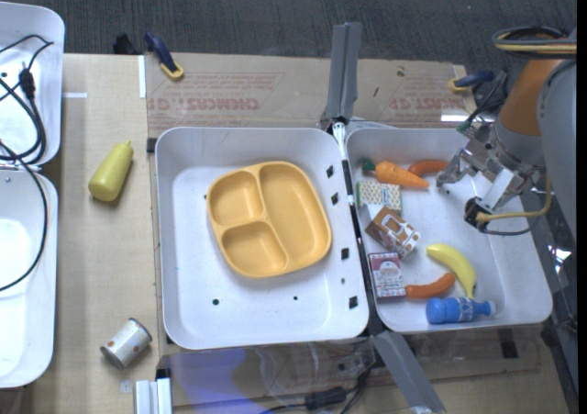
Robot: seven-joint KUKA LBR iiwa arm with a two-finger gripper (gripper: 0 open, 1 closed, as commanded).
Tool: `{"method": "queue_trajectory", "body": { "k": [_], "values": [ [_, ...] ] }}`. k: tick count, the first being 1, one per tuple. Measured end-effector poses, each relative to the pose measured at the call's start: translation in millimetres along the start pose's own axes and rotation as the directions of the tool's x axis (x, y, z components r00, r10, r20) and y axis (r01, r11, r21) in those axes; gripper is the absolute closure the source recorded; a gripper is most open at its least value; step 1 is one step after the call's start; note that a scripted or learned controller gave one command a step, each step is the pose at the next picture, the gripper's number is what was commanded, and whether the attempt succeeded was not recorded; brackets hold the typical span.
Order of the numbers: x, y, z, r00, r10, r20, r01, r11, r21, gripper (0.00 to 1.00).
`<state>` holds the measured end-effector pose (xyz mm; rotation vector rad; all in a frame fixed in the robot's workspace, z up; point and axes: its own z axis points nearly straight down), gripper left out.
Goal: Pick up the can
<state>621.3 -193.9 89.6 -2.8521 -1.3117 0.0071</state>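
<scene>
- Nearest of all, low at the left: can [126,341], lying on its side on the bare bench [101,265], outside both bins and just off the near-left corner of the left bin [183,330].
- Far across from it: gripper [477,184], hanging over the back of the right bin [523,311], near a carrot [401,174] and well apart from the can.
- Cannot tell whether spread or pressed together; nothing visibly held.
- Judged as the very start of the reach, with the whole crossing left to do.
- Lift clear of the right bin's clutter first: banana [454,265], blue bottle [459,309], small boxes.
- Travel high over the yellow plate [269,218] and past the left bin's near rim.
- Come down centred on the can, gripping across its round body, not along its length.
- Go gently on contact: likely to roll on its side.
- Avoid the yellow squeeze bottle [111,172] farther back on the bench.
</scene>
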Motion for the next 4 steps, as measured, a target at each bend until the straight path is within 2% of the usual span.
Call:
{"method": "queue_trajectory", "body": {
  "k": [1, 2, 3, 4],
  "values": [
    [-6.6, -21.6, -0.1, 0.999, -0.032, 0.0, 0.032, 0.999, 0.0, 0.0],
    [9.1, 22.4, 1.3, 0.997, 0.079, 0.002, -0.079, 0.996, 0.032, 0.0],
    [9.1, 22.4, 1.3, 0.997, 0.079, 0.002, -0.079, 0.996, 0.032, 0.0],
    [8.8, 26.0, -6.7, 0.997, 0.075, 0.002, -0.075, 0.997, 0.01, 1.0]
  ]
}}
